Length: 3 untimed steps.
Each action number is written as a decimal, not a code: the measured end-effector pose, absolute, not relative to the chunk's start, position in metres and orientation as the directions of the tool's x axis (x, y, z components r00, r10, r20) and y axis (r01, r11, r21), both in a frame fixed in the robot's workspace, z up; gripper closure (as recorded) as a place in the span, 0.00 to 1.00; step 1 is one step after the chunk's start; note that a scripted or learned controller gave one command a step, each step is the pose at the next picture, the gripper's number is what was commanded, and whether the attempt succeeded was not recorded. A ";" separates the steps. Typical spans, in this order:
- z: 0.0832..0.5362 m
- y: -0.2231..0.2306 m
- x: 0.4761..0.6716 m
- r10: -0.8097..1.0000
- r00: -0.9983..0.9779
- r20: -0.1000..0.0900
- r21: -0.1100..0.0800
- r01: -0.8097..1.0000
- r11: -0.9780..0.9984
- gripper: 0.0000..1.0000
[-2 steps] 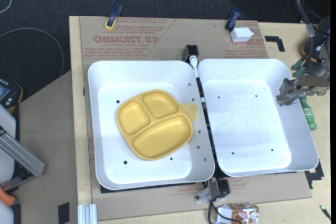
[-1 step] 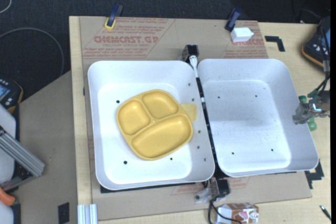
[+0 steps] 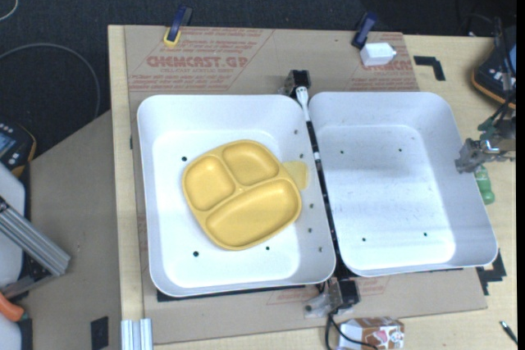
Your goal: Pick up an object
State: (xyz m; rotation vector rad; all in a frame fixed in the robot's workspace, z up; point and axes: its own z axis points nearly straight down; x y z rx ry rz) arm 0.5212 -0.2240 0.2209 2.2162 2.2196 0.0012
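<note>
A yellow plate [image 3: 240, 193] with three compartments lies flat in the left bin [image 3: 160, 139], slightly right of its middle. A small yellow bit [image 3: 297, 173] pokes out at the plate's right edge. My gripper [image 3: 477, 153] is far from the plate, at the right rim of the right bin [image 3: 385, 176], with part of the arm [image 3: 495, 76] above it at the frame's edge. A small green object [image 3: 486, 186] sits just below the gripper over the rim; whether it is held is unclear.
The bins sit side by side on a cardboard-covered bench [image 3: 246, 53]. A white block [image 3: 377, 54] and two clamps [image 3: 175, 25] are at the back edge. Cables and a small box [image 3: 373, 334] lie at the front. Metal parts [image 3: 33, 242] stand at the left.
</note>
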 end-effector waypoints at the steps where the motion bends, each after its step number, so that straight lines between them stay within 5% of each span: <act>1: 0.267 -0.224 0.519 1.000 -0.001 -0.004 0.007 1.000 0.001 1.00; 2: 0.460 -0.222 0.538 1.000 -0.003 -0.009 0.021 1.000 0.003 1.00; 3: 0.392 -0.108 0.491 1.000 -0.010 0.005 -0.008 1.000 0.010 1.00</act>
